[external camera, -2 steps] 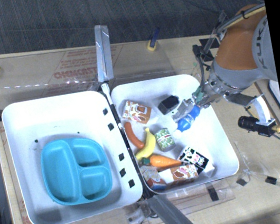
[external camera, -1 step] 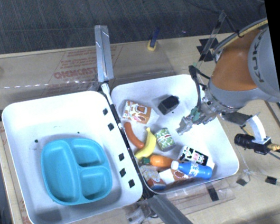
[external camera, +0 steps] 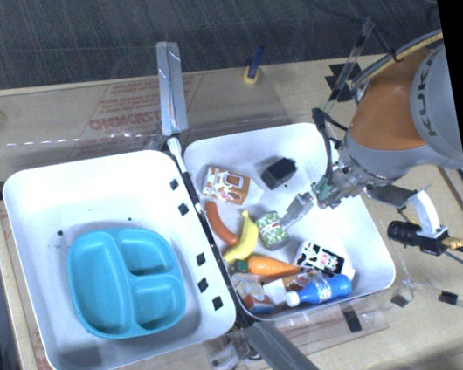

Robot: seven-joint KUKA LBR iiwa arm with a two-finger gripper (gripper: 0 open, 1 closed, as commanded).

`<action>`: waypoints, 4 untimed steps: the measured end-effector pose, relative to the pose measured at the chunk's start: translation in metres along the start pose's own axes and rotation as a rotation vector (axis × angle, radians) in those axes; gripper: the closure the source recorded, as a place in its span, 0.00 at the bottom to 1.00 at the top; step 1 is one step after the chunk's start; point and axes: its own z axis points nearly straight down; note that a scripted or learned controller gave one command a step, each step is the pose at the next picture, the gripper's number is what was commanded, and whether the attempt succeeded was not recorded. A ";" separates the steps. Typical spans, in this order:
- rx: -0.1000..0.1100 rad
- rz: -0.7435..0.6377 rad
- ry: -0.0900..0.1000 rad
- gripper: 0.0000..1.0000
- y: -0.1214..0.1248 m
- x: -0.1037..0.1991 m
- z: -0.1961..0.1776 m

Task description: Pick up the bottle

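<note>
Blue tray (external camera: 127, 280) sits alone in the left bin (external camera: 28, 215) — the clutter's all in the right bin (external camera: 367, 240). The bottle (external camera: 321, 290) lies flat along its near wall, beside the carrot (external camera: 271, 264). The gripper (external camera: 286, 217) hovers farther back over a green ball (external camera: 271, 229) — can't tell whether the jaws are spread.

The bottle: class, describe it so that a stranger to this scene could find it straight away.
Look in the right-hand white bin, along its near edge. There a small blue plastic bottle with a white cap lies on its side, cap towards the left. Its neighbours, an orange carrot and a black-and-white cow-patterned carton, are not blue.
</note>
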 end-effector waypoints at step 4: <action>-0.004 -0.040 -0.002 0.00 -0.045 0.010 -0.033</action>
